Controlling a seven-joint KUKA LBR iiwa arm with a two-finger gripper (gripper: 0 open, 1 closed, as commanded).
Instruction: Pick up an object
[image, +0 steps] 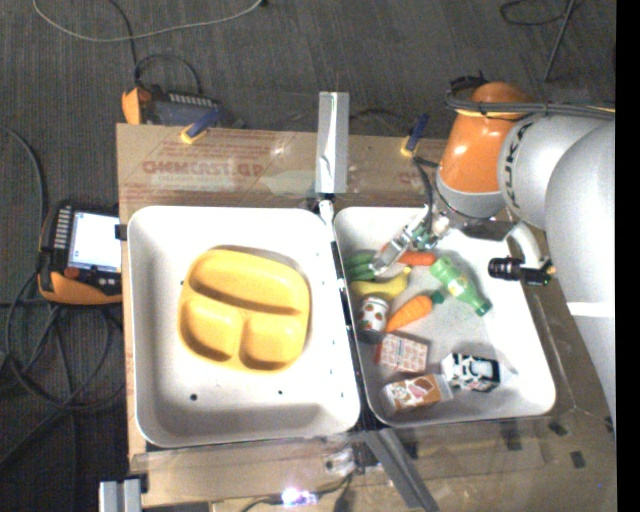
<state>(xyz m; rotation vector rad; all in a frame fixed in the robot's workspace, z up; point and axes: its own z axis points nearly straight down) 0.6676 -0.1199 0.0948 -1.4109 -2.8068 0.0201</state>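
Observation:
The right bin (530, 350) holds several small items. Among them are a yellow banana (380, 287), a green vegetable (357, 265), a large orange carrot (412, 310), a small carrot (418, 258) and a green bottle (460, 283). My gripper (388, 260) reaches down from the orange-banded wrist (475, 150) into the bin's far left part. Its tip is just above the banana and beside the green vegetable. I see nothing lifted with it.
Nearer the front of the right bin lie a round red-and-white item (373, 314), a pink carton (403, 352), a brown box (413, 392) and a black-and-white carton (470, 372). The left bin (150, 400) holds a yellow divided tray (245, 308). A handheld device (80, 250) sits off the bench's left.

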